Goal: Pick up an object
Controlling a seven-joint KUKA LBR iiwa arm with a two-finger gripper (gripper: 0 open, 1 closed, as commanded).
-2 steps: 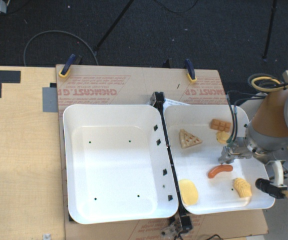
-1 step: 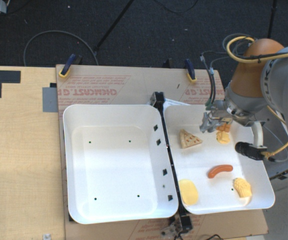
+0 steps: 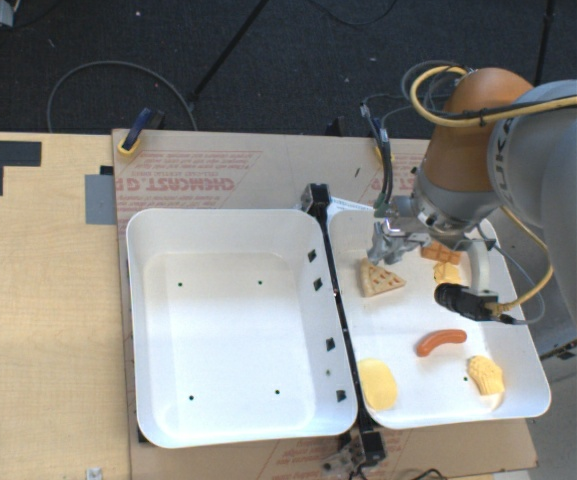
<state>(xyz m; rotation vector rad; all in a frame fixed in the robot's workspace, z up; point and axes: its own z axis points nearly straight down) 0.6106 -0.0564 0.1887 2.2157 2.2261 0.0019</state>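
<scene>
My gripper hangs low over the far left part of the right bin. Just below its tip lies a tan, wedge-shaped pizza slice toy, close to the gripper or touching it. An orange waffle-like piece sits right of the gripper, partly hidden by the wrist. Nearer the front lie a red sausage, a yellow corn cob and a pale yellow oval piece. Nothing is visibly held.
The left bin stands beside the right one, joined along a black clipped seam. Both rest on cardboard over a wooden bench. A yellow and blue clamp sits at the cardboard's far left corner.
</scene>
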